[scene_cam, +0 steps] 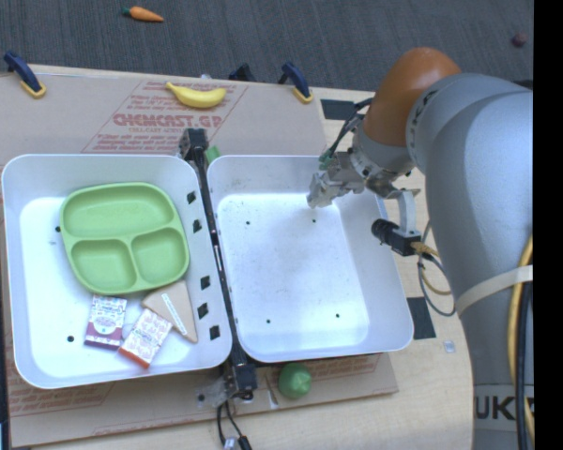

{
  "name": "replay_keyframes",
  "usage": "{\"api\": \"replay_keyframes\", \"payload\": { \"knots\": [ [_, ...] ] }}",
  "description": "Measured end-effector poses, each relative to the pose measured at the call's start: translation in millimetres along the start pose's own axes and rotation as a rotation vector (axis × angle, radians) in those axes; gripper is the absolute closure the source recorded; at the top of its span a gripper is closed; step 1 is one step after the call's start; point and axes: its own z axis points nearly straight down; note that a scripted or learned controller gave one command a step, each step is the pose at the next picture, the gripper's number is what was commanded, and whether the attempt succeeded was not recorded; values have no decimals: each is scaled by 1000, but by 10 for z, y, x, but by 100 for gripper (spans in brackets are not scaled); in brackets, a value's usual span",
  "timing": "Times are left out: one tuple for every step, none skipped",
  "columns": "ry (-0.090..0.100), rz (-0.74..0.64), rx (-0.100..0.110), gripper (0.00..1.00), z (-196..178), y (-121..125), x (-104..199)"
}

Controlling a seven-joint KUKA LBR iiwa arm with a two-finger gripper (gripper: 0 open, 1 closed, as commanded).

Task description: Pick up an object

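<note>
White right bin, gripper by its far edge, grip unclear.

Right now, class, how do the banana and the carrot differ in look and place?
The banana is yellow and curved; the carrot is orange and nearly straight. The banana lies on the cardboard sheet behind the bins; the carrot lies on the dark floor beyond it. The banana looks larger. Both lie outside the bins.

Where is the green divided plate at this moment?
In the camera view, the green divided plate lies in the left white bin, toward its upper part, just above the two small packets and the wedge.
</note>
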Motion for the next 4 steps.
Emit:
{"api": "replay_keyframes", "payload": {
  "knots": [
    [0,0,0,0,2,-1,0],
    [-1,4,0,0,116,-6,411],
    [-2,2,0,100,8,-1,409],
    [-2,2,0,0,9,-2,409]
  ]
}}
